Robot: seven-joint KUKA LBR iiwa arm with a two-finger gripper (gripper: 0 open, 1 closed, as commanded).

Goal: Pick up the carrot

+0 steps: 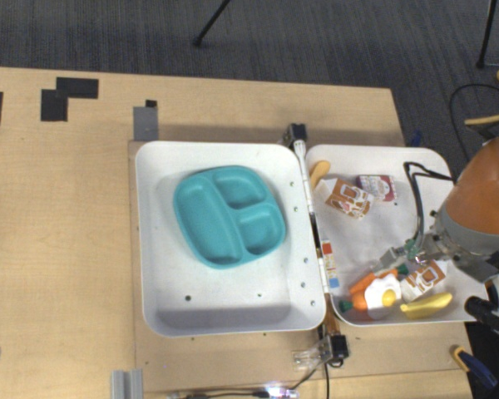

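Surface: pale wood-grain board, filling the view from 7 to 10 o'clock and running under both bins. Black rectangular marks lay on it toward 10 o'clock; a grey bracket stood just beyond the left bin's far corner. Floor: dark grey ribbed carpet across 11 to 2 o'clock. Thin black stand legs crossed the carpet at 12 o'clock, another at 2 o'clock. Lighting: even, soft.
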